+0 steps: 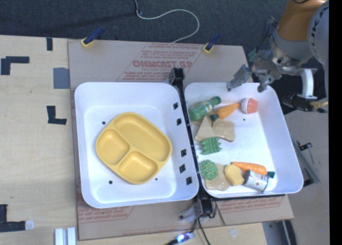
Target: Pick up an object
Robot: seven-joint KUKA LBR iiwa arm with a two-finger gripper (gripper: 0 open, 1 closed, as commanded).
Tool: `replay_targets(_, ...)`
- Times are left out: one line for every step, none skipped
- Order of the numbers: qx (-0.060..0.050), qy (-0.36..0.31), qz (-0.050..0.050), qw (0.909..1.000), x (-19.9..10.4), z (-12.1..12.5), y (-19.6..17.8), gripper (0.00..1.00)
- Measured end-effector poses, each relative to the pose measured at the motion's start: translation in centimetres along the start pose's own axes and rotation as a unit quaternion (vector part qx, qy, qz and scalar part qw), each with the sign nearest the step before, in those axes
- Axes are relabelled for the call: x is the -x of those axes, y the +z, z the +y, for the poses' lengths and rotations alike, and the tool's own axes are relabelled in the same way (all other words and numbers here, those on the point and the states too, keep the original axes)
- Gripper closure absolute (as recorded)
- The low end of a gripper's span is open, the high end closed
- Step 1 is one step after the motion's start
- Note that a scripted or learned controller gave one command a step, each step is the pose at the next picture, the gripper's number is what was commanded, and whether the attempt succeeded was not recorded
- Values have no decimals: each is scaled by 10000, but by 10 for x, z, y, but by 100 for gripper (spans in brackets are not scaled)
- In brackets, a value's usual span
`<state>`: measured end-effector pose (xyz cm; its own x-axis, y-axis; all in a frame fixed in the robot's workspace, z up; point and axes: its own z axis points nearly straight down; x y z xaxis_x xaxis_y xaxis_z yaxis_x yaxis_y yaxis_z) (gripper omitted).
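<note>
- The gripper (250, 82) hung over the far edge of the right bin (283, 131), its two fingers spread wide with nothing between them.
- Nearest below it lay one red-and-white ball (249, 105), touching the tip of one carrot (226, 111); one green bottle (203, 108) lay beside.
- A second carrot (249, 167) lay by one silver can (255, 181).
- Two tan bread-like pieces (216, 130) overlapped; several small green and yellow items near the bin's front were hard to identify.
- The left bin (88, 102) held one yellow divided tray (133, 147).
- The arm was cut off at the frame's right.
</note>
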<state>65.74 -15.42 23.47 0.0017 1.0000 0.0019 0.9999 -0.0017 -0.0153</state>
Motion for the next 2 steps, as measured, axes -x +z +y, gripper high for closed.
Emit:
replay_targets(69, -13, -11, 10000, 0, 2, -9, 0)
replay_targets(54, -23, -15, 10000, -2, 12, 40, 0)
